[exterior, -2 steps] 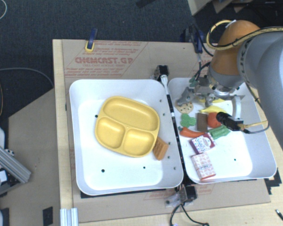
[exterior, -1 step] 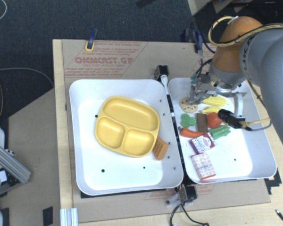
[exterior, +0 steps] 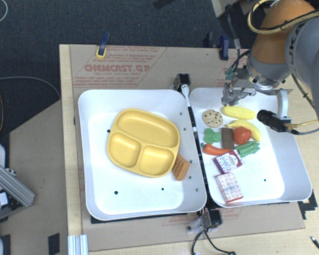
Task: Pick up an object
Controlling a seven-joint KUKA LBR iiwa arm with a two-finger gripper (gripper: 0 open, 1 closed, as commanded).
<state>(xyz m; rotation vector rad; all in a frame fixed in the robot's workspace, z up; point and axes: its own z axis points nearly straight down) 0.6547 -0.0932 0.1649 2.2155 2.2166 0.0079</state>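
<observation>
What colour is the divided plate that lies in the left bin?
Yellow. The divided plate shows plainly in the camera view, lying in the left bin.

Yellow tray (exterior: 143, 142); speckled tan cookie (exterior: 212, 118); red packet (exterior: 229, 187), possibly checkered.

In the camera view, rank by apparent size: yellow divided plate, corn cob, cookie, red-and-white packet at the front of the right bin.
1. Yellow divided plate, largest by far.
2. Corn cob and red-and-white packet: too alike to rank.
3. Cookie, smallest.
</observation>
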